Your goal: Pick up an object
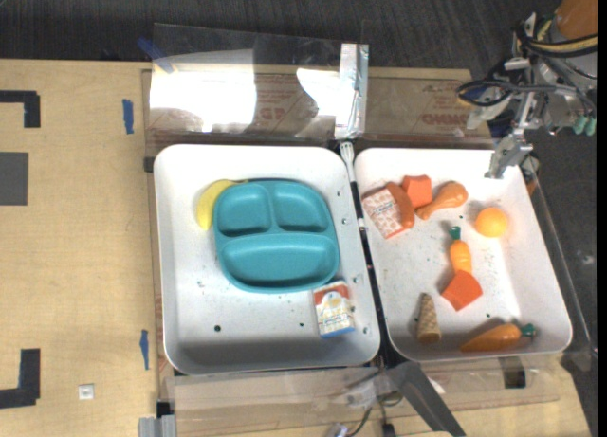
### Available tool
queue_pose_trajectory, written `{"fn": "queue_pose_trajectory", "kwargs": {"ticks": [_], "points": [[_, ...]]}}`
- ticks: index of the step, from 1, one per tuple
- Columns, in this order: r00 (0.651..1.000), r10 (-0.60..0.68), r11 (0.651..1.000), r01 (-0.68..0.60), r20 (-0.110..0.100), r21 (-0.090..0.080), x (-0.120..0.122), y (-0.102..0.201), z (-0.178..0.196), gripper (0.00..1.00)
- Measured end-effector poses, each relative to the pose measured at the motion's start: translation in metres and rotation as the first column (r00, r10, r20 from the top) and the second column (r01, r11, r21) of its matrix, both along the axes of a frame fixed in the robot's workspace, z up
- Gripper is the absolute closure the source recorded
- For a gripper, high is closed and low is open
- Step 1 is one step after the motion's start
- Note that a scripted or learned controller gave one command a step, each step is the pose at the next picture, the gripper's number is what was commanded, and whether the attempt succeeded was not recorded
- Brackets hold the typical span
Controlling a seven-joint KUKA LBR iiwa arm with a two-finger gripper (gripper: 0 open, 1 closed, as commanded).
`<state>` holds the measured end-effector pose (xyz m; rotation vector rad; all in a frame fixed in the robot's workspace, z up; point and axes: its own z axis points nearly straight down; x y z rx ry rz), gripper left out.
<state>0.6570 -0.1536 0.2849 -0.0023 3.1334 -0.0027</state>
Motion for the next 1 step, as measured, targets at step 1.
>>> {"fn": "queue_pose_trajectory", "kwargs": {"ticks": [1], "points": [[0.995, -0.101, 0.995, 0.101, -0.013, 0.004, -0.0363, 0.0034, -0.1596, 0.0]]}}
